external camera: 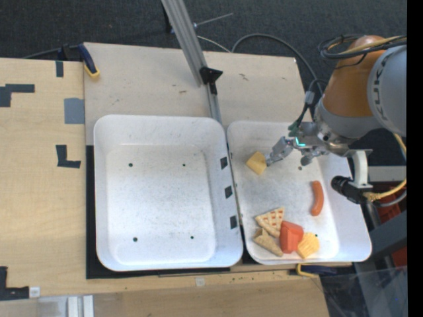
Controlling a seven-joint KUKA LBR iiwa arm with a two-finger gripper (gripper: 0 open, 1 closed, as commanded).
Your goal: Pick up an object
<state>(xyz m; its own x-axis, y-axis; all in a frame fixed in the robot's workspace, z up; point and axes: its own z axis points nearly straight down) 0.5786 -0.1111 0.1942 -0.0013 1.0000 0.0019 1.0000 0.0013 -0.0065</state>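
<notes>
The right bin point(344, 246) serves as the landmark, and along its near rim lies a cluster of toy foods: a yellow ridged piece point(308, 246) at the near right, touching a red-orange chunk point(291, 236) just to its left, which in turn overlaps a waffle-patterned wedge point(271, 219) and a tan cracker-like piece point(267, 242) nearer the rim. A little farther in and toward the bin's right wall, an orange sausage point(317, 198) lies lengthwise, apart from the cluster. Farther still, in the bin's far left part close to the wall it shares with the left bin point(162, 190), sits a yellow cube point(256, 163), tilted on the floor. The gripper point(273, 156) hangs just to the right of that cube, its dark fingertip very near or touching the cube's upper right edge; the view is too small to tell how wide the fingers stand, and nothing can be seen between them. Behind the gripper the arm point(360, 91), with its orange band, rises over the bin's far right corner. Beyond the far rim, a grey metal post point(188, 35) slants up across the bench point(145, 81), and a black cable point(264, 41) loops over the bench toward the arm.
</notes>
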